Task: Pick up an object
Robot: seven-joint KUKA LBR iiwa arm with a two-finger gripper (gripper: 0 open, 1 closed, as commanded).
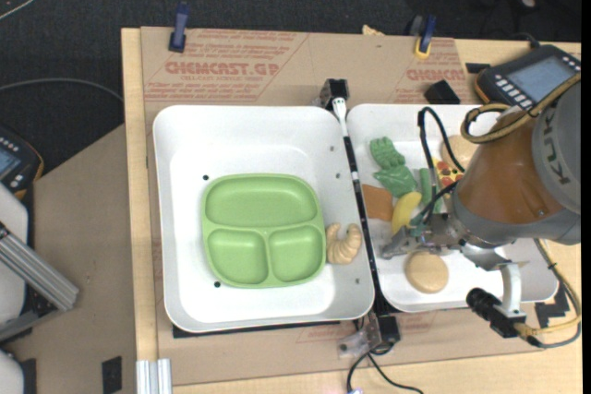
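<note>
So the arm point(517, 180) is down over the right bin point(545, 295), and its gripper point(413, 238) sits right in the middle of a small pile of toy food. Honestly I can't tell how the gripper is set, too much clutter and cable around it. Just beside it there's a yellow piece point(404, 209), maybe a banana or lemon, a green leafy thing point(390, 160) further back, a brown flat piece point(377, 200), and a round tan bun-looking object point(428, 273) nearer the front edge. My guess is these are all light hollow plastic, stiff and a bit slick, so they'll skate if nudged. The bun looks like the easiest grab: take it across its middle. Over in the left bin point(175, 198) there's a green divided tray point(262, 230) and a little croissant-ish toy point(343, 244) next to it.
</note>
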